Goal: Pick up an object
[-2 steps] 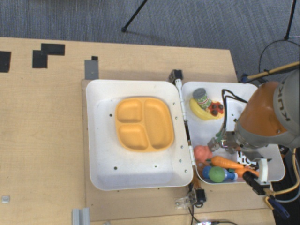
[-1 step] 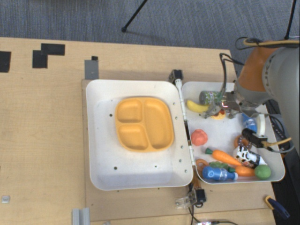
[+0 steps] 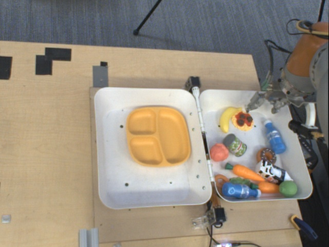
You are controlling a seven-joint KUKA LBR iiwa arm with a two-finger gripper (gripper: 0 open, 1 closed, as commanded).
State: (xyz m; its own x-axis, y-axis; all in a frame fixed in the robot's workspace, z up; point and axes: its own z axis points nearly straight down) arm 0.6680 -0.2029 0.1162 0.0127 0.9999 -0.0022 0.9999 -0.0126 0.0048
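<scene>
The gripper (image 3: 265, 101) was seen at the upper right of the frame, above the far edge of the right bin (image 3: 303, 176). Its fingers were spread open, with nothing between them. Just left of and below the fingertips, a yellow banana (image 3: 226, 118) lay touching a small round yellow toy with red spots (image 3: 243, 121). Further down the right bin were a blue bottle (image 3: 275, 139), a pink ball (image 3: 219, 152), a carrot (image 3: 245, 172) and a green ball (image 3: 289, 188). An orange divided plate (image 3: 157, 136) lay in the left bin (image 3: 110, 184).

Glossy white plastic bins (image 3: 110, 153), matt wooden bench (image 3: 46, 153), seemingly smooth plastic orange tray (image 3: 157, 136)
</scene>
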